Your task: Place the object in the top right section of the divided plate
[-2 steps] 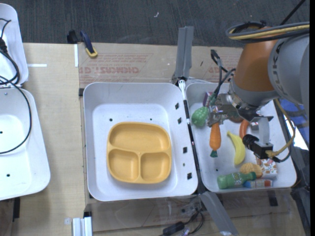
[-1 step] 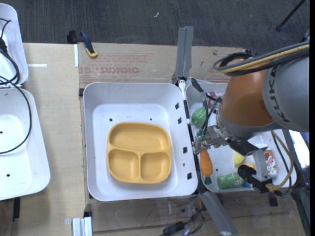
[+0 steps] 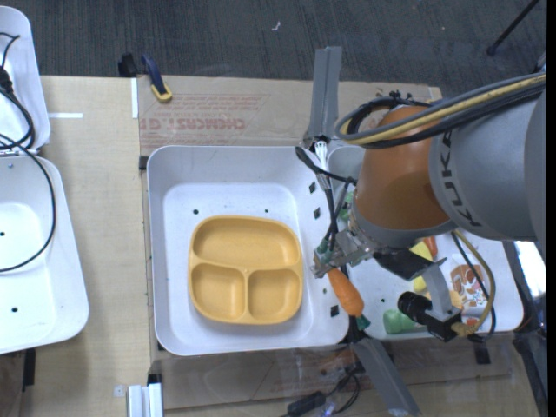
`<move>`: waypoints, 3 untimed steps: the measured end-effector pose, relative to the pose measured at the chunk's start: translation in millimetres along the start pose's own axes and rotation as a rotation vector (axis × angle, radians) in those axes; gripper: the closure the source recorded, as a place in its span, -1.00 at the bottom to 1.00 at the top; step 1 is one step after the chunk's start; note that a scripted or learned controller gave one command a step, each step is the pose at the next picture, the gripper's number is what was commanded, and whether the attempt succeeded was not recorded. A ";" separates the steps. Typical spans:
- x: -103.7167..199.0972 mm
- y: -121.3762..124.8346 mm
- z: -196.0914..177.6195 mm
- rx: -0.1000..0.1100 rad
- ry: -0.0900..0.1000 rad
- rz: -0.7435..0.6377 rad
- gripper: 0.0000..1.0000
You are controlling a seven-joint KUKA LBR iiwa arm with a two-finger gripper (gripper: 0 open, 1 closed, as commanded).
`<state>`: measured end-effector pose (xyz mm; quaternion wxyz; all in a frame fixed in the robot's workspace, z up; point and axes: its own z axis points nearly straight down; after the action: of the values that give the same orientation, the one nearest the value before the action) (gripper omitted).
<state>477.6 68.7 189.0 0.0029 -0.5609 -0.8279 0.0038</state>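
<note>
carrot over the divider, plate still bare

while the carrot (image 3: 346,293) hangs low in the view at the wall between the two bins, you should watch it first. its orange body slants down-right from the gripper (image 3: 333,266), and the top end seems to sit at the fingertips, but you cannot tell how wide the jaws stand or whether they truly pinch it; the wrist hides that. if the hold is only on the tip, the carrot could swing or slip as the arm moves left, and drop on the rim or back among the toys in the right bin (image 3: 382,298).

next out lies the divided plate (image 3: 247,268) in the left bin (image 3: 165,233), all three sections bare. the target, the top right part of the long upper section (image 3: 276,243), is just beside the gripper, so a short move could overshoot into the lower right section.

farther off, the cables (image 3: 326,189) trailing by the wrist could snag the bin wall.
</note>
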 end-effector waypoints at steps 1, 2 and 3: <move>66.0 26.3 6.3 -0.001 -0.002 -0.184 1.00; 79.0 31.8 0.3 -0.002 -0.002 -0.610 1.00; 39.5 44.0 77.1 -0.014 -0.001 -0.330 1.00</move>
<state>503.2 121.5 111.5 -0.0008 -0.4172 -0.9088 -0.0021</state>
